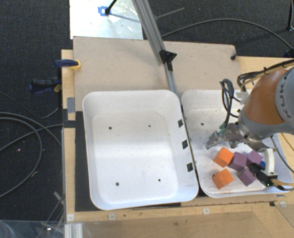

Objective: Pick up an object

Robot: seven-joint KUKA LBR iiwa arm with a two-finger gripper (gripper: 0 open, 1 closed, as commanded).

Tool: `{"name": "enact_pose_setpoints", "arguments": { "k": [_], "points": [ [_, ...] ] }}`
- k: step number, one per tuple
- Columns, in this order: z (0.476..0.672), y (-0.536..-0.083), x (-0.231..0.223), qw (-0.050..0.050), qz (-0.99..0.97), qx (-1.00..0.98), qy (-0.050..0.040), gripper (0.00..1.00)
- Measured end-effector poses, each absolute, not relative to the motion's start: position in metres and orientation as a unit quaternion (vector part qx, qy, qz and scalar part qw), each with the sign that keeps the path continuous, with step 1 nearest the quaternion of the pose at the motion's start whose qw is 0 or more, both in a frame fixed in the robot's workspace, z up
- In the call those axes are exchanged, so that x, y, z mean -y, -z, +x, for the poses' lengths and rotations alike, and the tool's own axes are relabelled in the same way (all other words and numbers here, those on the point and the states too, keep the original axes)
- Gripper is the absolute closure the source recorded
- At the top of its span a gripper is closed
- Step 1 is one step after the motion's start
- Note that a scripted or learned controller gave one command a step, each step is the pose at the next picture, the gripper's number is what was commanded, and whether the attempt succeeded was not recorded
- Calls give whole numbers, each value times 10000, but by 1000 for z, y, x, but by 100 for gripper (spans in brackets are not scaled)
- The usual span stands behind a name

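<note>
Down in the right bin (199,108), w/ the arm reaching in from the right, sat a small cluster of blocks near the front right corner. An orange block (224,156) lay at the upper left of the cluster, just below the gripper (221,139). A second orange block (222,178) sat further front, close to the bin's front rim. Btwn and right of them were purple blocks: one (238,160) touching the first orange block, another (247,176) in front of it, a third (255,157) to the right, partly hidden by the arm's cabling. A sliver of blue (262,159) showed beside it; too small to identify.

The gripper was grey, pointing left and down over the bin floor, just above the cluster. Whether it was wide or narrow couldn't be told from this angle; nothing was seen btwn its tips. Behind it was the orange band (261,98) and grey arm body, w/ dark cables looped on top.

The left bin (95,133) was white, shallow, w/ a few small dark dots on its floor. Both bins rested side by side on a tan bench (117,63). A slanted metal pole (149,24) crossed the bench's back edge. A blue-and-yellow clamp (67,63) gripped the bench's left edge. Dark carpet (23,29) surrounded it, w/ black cables (18,133) on the left.
</note>
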State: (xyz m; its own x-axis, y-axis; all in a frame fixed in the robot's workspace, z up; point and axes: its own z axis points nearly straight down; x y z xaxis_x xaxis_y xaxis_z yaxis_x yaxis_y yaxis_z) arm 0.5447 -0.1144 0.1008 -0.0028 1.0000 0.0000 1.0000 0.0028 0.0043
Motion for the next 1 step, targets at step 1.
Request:
{"name": "enact_pose_setpoints", "arguments": {
  "k": [1],
  "points": [
    [492, -89, 113, -14, 7074, -7068, 7, 0]
  ]
}}
